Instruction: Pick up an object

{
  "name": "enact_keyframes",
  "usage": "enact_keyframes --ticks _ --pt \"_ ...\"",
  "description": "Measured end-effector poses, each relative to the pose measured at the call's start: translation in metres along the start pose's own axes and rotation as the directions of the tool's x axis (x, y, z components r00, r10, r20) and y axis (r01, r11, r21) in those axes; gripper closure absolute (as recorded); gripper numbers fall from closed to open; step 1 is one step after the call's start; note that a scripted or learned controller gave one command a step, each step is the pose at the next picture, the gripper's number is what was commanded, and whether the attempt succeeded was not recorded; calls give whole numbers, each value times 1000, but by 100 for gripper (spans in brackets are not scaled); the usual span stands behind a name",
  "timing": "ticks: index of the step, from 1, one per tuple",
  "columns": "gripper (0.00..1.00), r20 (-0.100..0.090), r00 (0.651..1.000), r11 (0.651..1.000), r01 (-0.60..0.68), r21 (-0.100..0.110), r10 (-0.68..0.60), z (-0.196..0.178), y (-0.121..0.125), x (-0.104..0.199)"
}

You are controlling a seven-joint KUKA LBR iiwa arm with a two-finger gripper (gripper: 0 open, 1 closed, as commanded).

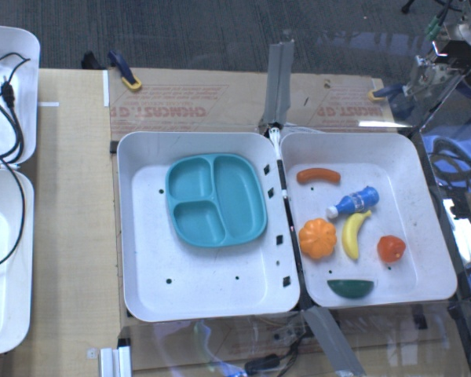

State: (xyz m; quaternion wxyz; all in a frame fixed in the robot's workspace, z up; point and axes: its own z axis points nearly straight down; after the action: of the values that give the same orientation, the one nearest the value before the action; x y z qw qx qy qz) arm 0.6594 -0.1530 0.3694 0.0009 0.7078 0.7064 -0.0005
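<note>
The things to choose from all lie in the right bin (424, 210), the one nearer the side the arm reaches in from: a sausage (319, 177) at the top, a blue bottle (353, 203) below it, a banana (353, 235) just under the bottle, a small pumpkin (317, 239) to the banana's left, a tomato (391, 248) to its right, and a green wedge (350, 287) near the front rim. The banana's long axis runs nearly up and down the picture, the sausage's across it, the bottle's on a slant. The left bin (141, 234) carries a teal divided plate (217, 199). Whether the pincer is open or closed I cannot tell. Judging by spacing, the tomato and sausage stand clear of their neighbours and look easiest to approach.
</note>
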Motion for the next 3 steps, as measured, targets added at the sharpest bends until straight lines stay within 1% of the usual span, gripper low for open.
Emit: enact_keyframes --ticks 1,2,3 --pt "100 -1 1000 1000 4 4 -4 96 -21 34" --pt "100 0 1000 1000 5 1 -5 -13 -1 19" --pt "100 -1 1000 1000 4 3 -3 131 -1 34"
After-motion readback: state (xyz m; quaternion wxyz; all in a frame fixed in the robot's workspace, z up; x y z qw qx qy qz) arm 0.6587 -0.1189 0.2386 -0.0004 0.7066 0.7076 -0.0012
